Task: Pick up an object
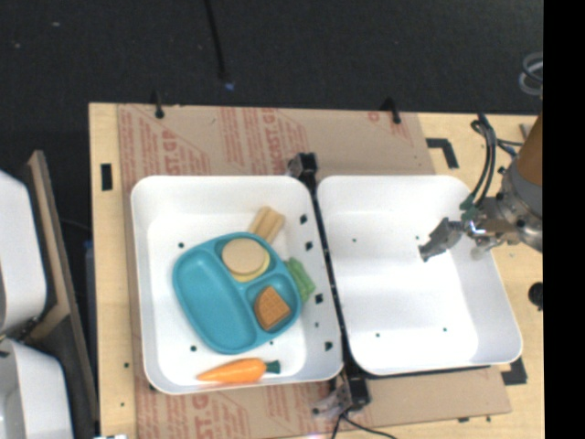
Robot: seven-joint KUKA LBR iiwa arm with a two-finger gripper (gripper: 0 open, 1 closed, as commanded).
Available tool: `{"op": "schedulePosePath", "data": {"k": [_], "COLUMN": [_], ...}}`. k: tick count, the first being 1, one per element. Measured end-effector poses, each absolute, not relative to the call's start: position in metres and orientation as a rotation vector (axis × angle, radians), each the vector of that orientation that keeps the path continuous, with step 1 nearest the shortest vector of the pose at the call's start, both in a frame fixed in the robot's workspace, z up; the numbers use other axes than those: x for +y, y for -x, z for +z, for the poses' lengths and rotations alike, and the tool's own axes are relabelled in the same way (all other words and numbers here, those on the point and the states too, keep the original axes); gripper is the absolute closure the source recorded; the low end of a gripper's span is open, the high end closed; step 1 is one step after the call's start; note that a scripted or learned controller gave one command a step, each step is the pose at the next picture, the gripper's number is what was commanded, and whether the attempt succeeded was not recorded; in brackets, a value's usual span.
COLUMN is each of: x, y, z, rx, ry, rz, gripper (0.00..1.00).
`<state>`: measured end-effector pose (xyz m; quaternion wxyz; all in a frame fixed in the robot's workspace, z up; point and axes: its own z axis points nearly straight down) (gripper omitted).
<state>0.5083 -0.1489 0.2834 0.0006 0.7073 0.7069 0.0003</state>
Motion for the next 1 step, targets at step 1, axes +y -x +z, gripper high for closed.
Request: {"op": "schedulePosePath", "data": {"k": [1], "x": [-0.1106], "y": [-0.5305], "z": [0.3705], "rx": [2.148], "ry": [-2.284], "rz": [0.009], "gripper": [0.00]}}
